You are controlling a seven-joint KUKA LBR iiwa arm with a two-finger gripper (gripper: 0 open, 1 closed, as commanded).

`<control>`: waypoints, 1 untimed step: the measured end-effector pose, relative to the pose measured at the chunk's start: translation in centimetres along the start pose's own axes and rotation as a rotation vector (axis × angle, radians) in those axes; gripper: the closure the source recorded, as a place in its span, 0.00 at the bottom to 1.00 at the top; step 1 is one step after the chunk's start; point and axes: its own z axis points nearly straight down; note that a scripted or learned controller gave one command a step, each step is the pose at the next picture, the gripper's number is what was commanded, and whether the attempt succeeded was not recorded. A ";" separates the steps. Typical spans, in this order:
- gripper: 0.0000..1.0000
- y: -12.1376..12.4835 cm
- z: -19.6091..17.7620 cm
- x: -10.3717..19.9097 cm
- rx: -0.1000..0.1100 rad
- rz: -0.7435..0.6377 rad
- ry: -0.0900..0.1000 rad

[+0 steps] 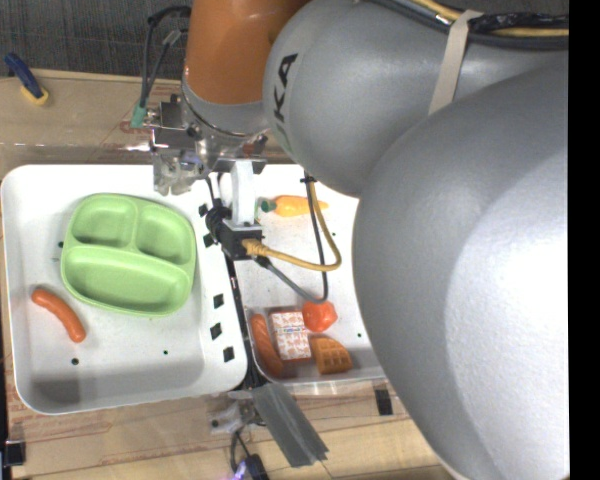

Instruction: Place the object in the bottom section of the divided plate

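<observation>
While arm [420, 168] looms, pincer [175, 173] above plate [130, 258]

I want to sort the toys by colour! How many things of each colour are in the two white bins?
Green: 1, the divided plate
Orange or red: 4, the sausage, the carrot, the red piece, the waffle
Printed packet: 1
Total: 6; the arm may hide more.
</observation>
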 end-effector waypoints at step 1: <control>1.00 1.6 -7.4 -1.7 -0.001 -0.149 0.001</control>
